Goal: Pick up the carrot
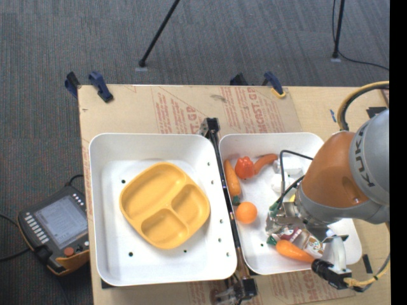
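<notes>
Camera view: my gripper (283, 224) hangs low over the right bin (318, 142), in its lower right part, with the wrist covering most of it. The fingers' state I cannot tell; too much clutter and arm on top. Nothing visibly between them, so I claim no grasp. There are several orange things in here. The one I read as the carrot (294, 251) lies on the bin floor just below and slightly right of the gripper, near the front wall, long axis roughly left-right with a slight downward tilt toward the right. A second long orange piece (233, 179) lies along the bin's left wall, axis near vertical, well left of me; could also be a carrot, can't rule it out. The orange ball (246, 213) sits left of the gripper, the red pepper (245, 168) up near the far side. Left bin (102, 170) holds a yellow tray (165, 205). Judgement: the near carrot is the shorter move, small shift toward the front, fingers set across its long axis.
</notes>
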